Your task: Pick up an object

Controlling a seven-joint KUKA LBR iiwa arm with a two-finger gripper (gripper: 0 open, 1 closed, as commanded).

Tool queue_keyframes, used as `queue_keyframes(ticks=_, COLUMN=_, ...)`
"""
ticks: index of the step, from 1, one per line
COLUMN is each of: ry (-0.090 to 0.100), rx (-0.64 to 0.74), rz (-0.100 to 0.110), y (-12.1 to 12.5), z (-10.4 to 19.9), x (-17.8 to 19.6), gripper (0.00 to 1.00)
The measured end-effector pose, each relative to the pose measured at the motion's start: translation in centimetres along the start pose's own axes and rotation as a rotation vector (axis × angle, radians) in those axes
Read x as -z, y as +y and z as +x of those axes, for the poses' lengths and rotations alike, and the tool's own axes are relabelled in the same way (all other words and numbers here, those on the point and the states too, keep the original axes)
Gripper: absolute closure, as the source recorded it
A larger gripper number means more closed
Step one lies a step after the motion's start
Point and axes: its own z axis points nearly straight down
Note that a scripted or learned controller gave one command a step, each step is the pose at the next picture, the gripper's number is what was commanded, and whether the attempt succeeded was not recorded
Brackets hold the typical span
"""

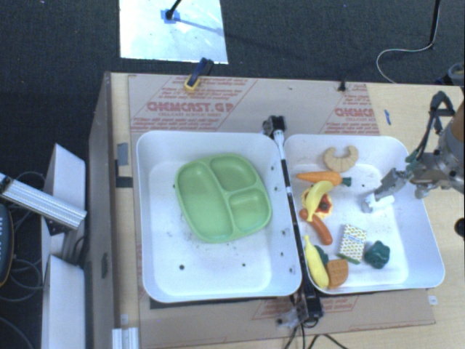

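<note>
The gripper [372,201] hangs over the right bin [418,267], fingers slightly apart and gripping nothing. The nearest toy, a checkered block [353,242], lies just near-left of it; the banana [317,197] lies farther left, long axis running near-far.

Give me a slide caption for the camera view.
Claw hovers over the right bin of toy food; green tray fills the left.

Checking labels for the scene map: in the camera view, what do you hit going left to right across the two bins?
Green divided plate in the left bin → yellow banana in the right bin → checkered block → dark green toy → tool over the right bin.
</note>
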Motion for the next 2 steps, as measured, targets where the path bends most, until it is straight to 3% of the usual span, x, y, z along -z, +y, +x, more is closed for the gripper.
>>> queue_keyframes(ticks=1, ry=0.001, rx=-0.002, rz=0.003, y=1.8, z=-2.1, x=-15.9, gripper=0.0)
queue_keyframes(ticks=2, ry=0.0, rx=0.0, rz=-0.001, y=3.3, z=6.4, x=-16.9, gripper=0.0)
